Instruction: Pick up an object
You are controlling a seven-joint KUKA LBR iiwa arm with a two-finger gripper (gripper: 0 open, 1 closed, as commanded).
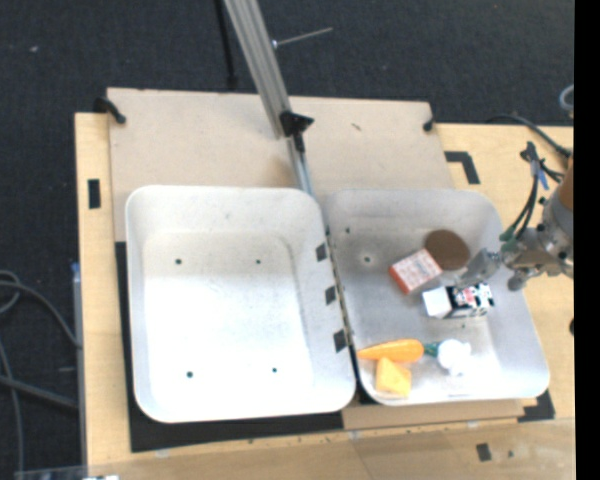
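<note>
Aluminium post leans behind the bench; cables lie left.

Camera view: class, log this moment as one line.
pincer: right bin's right edge | holding: nothing seen | nearest: black-and-white item

Left bin: floor bare, open for passage across whole span. Right bin: upper-left part free; clutter in middle and lower part. Brown disc touching red-and-white box; black-and-white item just beside, lower right. Orange carrot, yellow block, white-and-teal piece crowd front wall. Metal pole slants above rear seam between bins. End effector at right bin's right rim, near black-and-white item.
</note>
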